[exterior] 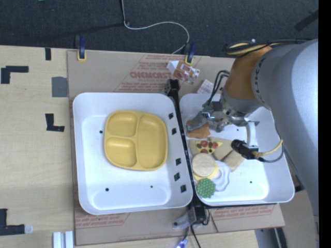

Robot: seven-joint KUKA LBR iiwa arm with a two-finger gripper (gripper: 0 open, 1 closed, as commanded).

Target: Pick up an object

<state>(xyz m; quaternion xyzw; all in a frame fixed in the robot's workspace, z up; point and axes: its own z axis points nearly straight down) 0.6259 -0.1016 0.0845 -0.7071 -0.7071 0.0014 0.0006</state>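
Note:
My gripper (202,121) is low over the upper left part of the right bin (258,190), hanging from the grey arm with its orange band (247,76). Just below it lies a brown-orange wedge (200,132), touching or nearly touching the gripper; I cannot see whether it is held. Further down the bin's left side lie a pizza slice with red toppings (207,146), a pale round disc (203,165), a green round piece (206,188), a white curled piece (222,179) and a tan block (232,160).
The left bin (90,190) holds a yellow divided plate (136,139). A black divider with clips (178,138) runs between the bins. A small packet (184,72) lies on the cardboard behind the bins. The arm's body covers the right bin's far right side.

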